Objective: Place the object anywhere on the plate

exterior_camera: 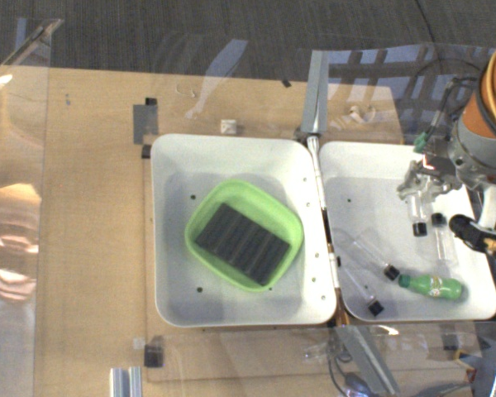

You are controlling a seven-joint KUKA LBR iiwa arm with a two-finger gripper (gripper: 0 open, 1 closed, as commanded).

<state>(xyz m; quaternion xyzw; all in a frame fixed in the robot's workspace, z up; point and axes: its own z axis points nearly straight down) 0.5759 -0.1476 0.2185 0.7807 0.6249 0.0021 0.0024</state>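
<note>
Hovering high in the right bin (347, 172), my gripper (428, 222) grasps nothing that I can see; whether it is released or clenched, I cannot tell. Leftward, the green plate (200, 222) sits in the left bin (169, 164). The green bottle (431, 285) lies near the right bin's front wall, so I judge it could roll aside or jam there when I come down.

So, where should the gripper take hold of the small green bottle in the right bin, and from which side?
Probably across the middle of the green bottle, coming straight down from above. It lies flat on its side, long axis roughly left to right with the dark cap end pointing left, so the fingers should close across its narrow width, front to back. The bin wall is close.
</note>
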